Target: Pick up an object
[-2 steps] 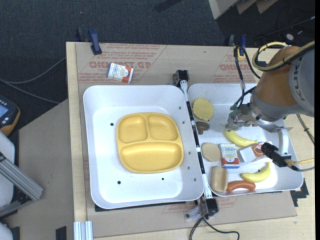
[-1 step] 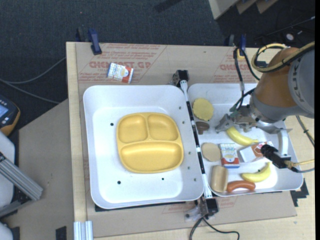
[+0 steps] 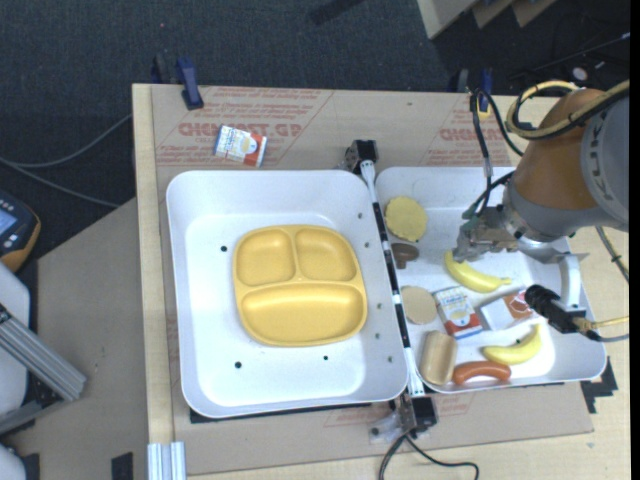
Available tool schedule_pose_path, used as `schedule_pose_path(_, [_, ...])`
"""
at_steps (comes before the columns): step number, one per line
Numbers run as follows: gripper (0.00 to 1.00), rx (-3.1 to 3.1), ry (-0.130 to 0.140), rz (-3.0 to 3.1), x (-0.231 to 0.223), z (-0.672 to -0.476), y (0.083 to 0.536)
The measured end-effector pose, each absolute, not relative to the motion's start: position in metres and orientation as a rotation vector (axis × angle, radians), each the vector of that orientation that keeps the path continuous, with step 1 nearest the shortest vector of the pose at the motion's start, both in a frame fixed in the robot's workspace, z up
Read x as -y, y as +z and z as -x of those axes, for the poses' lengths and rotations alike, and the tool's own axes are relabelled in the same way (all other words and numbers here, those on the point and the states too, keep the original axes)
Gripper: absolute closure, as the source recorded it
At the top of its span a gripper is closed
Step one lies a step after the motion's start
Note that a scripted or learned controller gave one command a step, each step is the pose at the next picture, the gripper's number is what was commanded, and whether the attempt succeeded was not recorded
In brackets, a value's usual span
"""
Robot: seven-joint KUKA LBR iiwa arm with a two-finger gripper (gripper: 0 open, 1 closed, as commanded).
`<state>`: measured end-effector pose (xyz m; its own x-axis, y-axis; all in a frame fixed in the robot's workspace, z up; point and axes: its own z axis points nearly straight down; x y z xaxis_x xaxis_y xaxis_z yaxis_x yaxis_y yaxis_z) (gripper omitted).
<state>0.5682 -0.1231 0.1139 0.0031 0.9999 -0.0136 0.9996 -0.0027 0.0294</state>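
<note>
My gripper [image 3: 483,238] hangs over the right bin [image 3: 440,180], near its middle, under the grey wrist and orange band. Just below it lies a yellow banana [image 3: 475,274]. A second banana [image 3: 515,348] sits nearer the front right, with a red sausage [image 3: 480,373] and a tan bread roll [image 3: 437,356] beside it. A round yellow disc [image 3: 406,218] and a small brown piece [image 3: 404,254] lie to the gripper's left. A tan cookie [image 3: 420,306] and a small red-and-white carton [image 3: 458,310] rest in the middle.
The left bin [image 3: 195,268] holds a yellow divided plate [image 3: 300,286]. A small printed box [image 3: 240,146] lies on the bench behind the left bin. Blue clamps [image 3: 187,83] grip the bench's far edge. A cable crosses the right bin's right side.
</note>
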Motion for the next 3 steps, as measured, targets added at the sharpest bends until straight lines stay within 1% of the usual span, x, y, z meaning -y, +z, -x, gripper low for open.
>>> schedule_pose_path(1, [0.00, -2.197, 0.017, -2.204, 0.123, -0.568, 0.113])
schedule_pose_path(2, [0.00, -2.225, -0.004, -2.225, 0.111, -0.560, 0.082])
schedule_pose_path(3, [1.00, -2.220, 0.001, -2.223, 0.112, -0.561, 0.095])
